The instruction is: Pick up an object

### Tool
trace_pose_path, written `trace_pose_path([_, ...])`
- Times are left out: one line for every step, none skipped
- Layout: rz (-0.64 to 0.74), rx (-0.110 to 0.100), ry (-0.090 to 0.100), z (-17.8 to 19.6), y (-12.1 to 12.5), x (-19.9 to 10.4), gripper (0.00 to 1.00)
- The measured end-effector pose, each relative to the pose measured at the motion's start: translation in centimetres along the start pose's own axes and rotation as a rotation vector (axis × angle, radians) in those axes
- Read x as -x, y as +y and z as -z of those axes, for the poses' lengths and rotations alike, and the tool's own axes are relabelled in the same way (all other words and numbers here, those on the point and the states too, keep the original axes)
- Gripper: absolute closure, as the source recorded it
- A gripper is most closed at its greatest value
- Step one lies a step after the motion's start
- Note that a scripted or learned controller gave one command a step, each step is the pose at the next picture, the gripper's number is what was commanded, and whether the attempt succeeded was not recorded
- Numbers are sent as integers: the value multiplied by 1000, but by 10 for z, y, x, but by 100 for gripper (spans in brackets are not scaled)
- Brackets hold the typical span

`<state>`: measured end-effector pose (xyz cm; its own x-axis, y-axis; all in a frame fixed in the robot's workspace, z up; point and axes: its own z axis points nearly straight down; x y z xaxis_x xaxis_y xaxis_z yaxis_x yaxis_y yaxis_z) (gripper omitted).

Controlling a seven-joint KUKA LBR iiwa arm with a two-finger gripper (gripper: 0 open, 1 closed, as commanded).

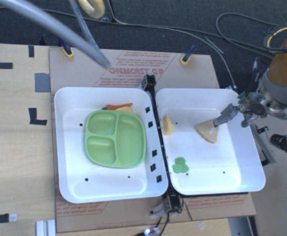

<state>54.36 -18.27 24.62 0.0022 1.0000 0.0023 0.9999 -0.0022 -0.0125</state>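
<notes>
In the right bin lie a tan wedge, a small pale yellow piece against the left wall, and a small green leafy item near the front. My gripper reaches in from the right, slanted low over the bin. Its tip is at the upper right edge of the tan wedge; contact is unclear. Nothing is visibly lifted. The left bin holds a green divided plate, with an orange and yellow item partly hidden behind its far edge.
A black divider runs between the two bins. Grey cables cross the dark floor behind the bench. A grey pole slants across the upper left. The arm's orange band is at the right edge.
</notes>
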Motion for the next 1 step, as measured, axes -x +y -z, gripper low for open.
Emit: trace_pose_path([3, 11, -2, 6, 2, 0, 0])
